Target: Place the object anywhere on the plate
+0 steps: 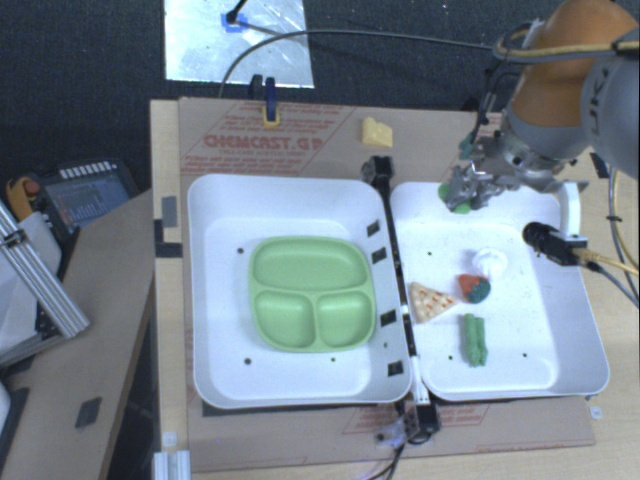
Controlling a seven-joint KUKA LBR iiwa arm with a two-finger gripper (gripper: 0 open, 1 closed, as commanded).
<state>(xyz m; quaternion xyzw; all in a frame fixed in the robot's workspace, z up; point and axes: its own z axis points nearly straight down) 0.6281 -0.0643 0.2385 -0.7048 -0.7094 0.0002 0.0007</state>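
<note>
- Over the far edge of the right bin (575,363), the gripper (466,190) hangs from the grey arm (560,78), which reaches in from the right.
- At its tip sits a small green thing (459,205), but the view is too coarse to tell whether it is pinched or merely lying below; I cannot tell how the tip is set.
- Nearer the camera than the gripper, on the same bin's floor, lie a small white piece (489,260), a red and green piece (475,288) touching it, a pizza slice (431,301) just to their left, and a long green vegetable (473,339) nearest the front rim.
- Well to the gripper's left and toward the camera, the green plate (308,293) lies flat in the left bin (215,218), its three compartments bare.
- A yellow block (377,132) rests on the bench beyond both bins, left of the gripper.
- If the small green thing is the object to move, it looks like a light toy: probably stiff plastic, smooth, and apt to slip or roll.
- A hold across its middle seems safest, since a grip near one end would likely tip it out.
- From there it must cross the divider between the bins to reach the plate.
</note>
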